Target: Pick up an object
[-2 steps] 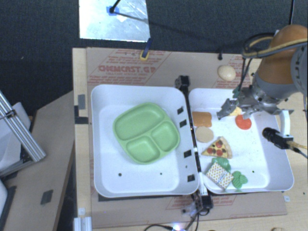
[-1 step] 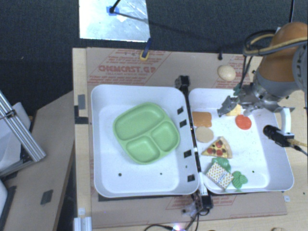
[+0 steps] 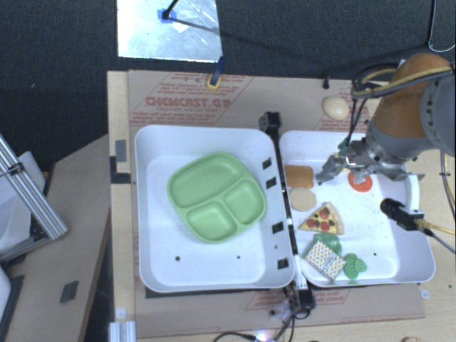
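Note:
The right bin [image 3: 406, 262] holds several toy foods. A brown bread slice [image 3: 299, 175] lies at its left side, with a round beige biscuit [image 3: 303, 199] just below it. A pizza slice [image 3: 323, 221] is near the middle, a red tomato slice [image 3: 361, 182] to the right, and a green-and-white packet [image 3: 324, 257] with a leafy green piece [image 3: 353, 266] at the front. My gripper [image 3: 333, 168] hangs low over the bin's back part, between the bread slice and the tomato slice. I see nothing held in it.
The left bin [image 3: 157, 262] carries a green divided plate [image 3: 217, 197]. A black divider [image 3: 281, 191] with clips separates the bins. A beige egg-shaped object [image 3: 335, 107] lies on the cardboard behind the right bin. A black connector [image 3: 397, 213] sticks out over the right bin's right side.

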### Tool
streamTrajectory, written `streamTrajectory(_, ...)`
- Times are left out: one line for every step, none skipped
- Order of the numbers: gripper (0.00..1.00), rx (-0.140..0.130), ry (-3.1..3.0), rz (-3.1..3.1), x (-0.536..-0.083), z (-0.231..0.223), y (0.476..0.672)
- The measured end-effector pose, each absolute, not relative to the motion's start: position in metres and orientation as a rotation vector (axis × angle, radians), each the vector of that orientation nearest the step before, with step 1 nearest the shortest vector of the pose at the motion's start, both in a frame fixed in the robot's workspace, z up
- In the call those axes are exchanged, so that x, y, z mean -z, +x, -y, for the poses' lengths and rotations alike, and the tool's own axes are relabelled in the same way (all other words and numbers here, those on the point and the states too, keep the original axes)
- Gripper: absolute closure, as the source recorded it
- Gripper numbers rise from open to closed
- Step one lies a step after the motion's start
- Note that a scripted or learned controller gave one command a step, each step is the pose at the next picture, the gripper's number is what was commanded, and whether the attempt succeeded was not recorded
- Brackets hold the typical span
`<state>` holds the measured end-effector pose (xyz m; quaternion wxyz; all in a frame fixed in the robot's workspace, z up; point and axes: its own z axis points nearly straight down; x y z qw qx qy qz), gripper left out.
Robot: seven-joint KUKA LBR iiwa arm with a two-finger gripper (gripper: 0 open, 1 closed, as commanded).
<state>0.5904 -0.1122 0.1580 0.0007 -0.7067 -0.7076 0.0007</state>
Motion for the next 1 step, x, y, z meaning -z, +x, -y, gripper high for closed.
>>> streamTrajectory(0.0,-0.002,-2.219,2.221,-0.1058,0.1153,0.5998)
